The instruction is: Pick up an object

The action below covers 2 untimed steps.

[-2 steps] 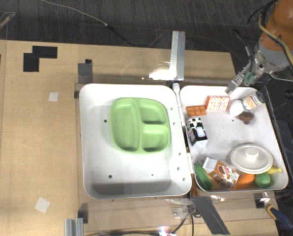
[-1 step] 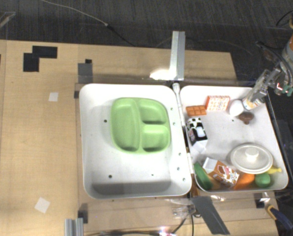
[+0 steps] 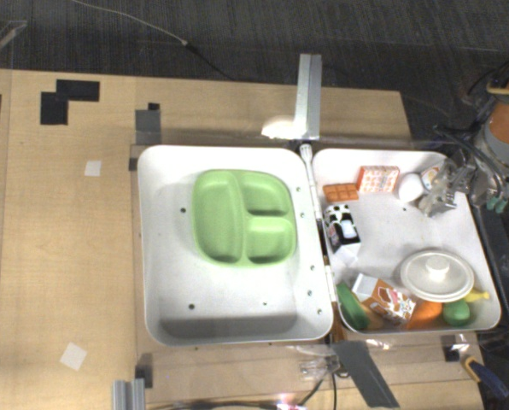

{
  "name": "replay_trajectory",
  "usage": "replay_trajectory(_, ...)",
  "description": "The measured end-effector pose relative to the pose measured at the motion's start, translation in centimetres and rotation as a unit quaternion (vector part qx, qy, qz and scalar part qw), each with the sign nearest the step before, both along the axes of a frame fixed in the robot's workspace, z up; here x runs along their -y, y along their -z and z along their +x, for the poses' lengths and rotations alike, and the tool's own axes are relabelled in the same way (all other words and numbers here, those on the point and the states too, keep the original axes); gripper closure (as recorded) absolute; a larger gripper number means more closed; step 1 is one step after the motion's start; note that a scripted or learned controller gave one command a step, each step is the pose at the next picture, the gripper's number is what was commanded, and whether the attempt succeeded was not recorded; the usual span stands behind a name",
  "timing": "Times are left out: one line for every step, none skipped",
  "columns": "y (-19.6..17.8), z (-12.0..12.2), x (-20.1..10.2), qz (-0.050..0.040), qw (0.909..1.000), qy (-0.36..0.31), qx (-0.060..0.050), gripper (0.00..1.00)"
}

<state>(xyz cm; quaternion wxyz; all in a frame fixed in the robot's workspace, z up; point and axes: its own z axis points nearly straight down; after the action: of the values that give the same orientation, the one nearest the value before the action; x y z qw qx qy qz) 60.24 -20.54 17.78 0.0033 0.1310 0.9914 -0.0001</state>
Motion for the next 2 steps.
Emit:
replay_trajectory(-3.3,4.7,-0.1,-0.0015,0.9972,-0.075,0.003,1.00)
replay_trajectory(-3.3,5.9,-0.1,-0.0027,0.9671,-0.254,0.003,1.00)
